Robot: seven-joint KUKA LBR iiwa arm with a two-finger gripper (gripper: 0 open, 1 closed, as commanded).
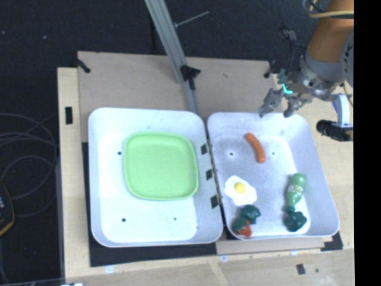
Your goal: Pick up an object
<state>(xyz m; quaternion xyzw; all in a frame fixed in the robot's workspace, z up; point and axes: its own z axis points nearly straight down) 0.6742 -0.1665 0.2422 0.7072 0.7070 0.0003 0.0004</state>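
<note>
Hovering with fingers spread and nothing between them, the claw hangs over the right bin's far rim. Just below-left of it lies the orange sausage: light, smooth, probably slippery, so best pinched across its middle.

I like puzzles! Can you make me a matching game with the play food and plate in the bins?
Things:
1. light green square plastic plate
2. orange toy sausage
3. white toy fried egg with yellow yolk

Places:
A. right bin, far part, nearest the robot's hand
B. middle of the left bin
C. right bin, near the divider

Pairs: 1-B, 2-A, 3-C
</note>
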